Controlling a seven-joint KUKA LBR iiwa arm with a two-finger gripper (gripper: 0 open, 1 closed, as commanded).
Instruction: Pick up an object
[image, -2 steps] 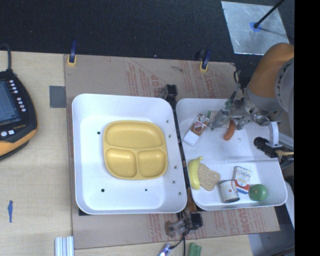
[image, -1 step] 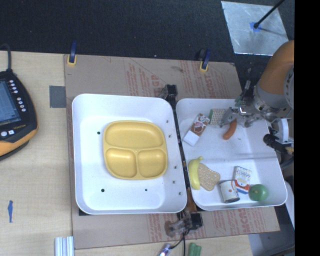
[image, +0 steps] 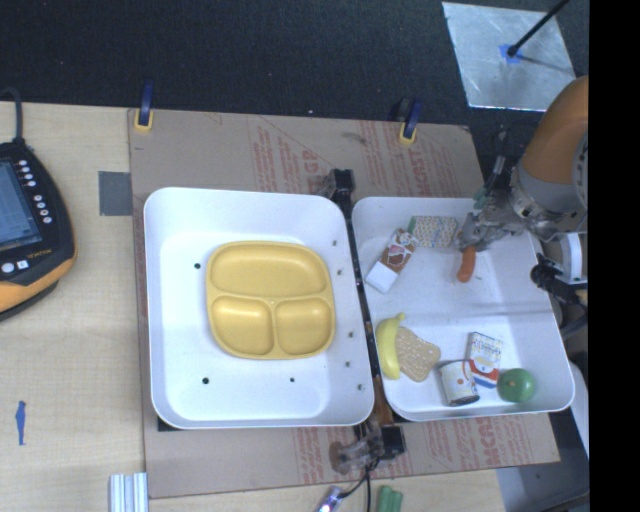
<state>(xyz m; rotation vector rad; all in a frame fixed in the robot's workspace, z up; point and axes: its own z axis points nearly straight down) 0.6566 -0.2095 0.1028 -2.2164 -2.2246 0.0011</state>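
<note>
My gripper (image: 479, 230) hangs over the back right part of the right bin (image: 540, 305), coming down from the grey and orange arm at the right edge. Just below and in front of it lies a small orange carrot-like stick (image: 466, 266), close to the fingertips; I cannot make out whether they touch it. A speckled flat pad (image: 432, 232) lies just left of the gripper. Further left are a brown and white packet (image: 399, 250) and a white block (image: 382, 277).
Along the right bin's front lie a banana (image: 387, 346), a toast slice (image: 416, 353), a can (image: 458, 383), a small carton (image: 485, 350) and a green fruit (image: 517, 385). The left bin (image: 180, 380) holds a yellow divided plate (image: 270, 298). A pendant (image: 25, 225) sits far left.
</note>
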